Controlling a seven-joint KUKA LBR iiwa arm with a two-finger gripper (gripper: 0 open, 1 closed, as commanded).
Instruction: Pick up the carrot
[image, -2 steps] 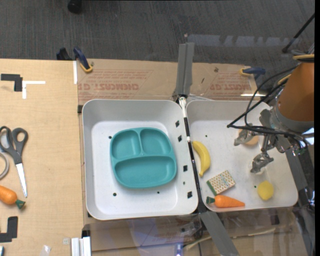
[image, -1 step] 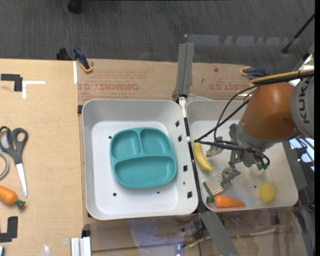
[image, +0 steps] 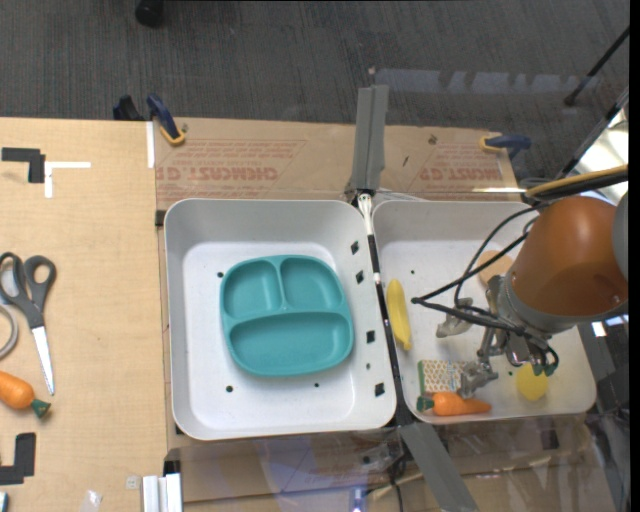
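Since the carrot (image: 459, 404) sits jammed in the right bin's (image: 437, 237) front corner beside a checkered block (image: 439, 376), the end effector (image: 484, 368), hovering just above with nothing between its prongs and no telling whether they're spread, could snag the bin wall.

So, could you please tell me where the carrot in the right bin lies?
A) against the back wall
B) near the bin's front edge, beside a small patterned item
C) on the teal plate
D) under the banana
B: the carrot lies near the right bin's front edge, just below a small patterned item, well apart from the banana and the teal plate.
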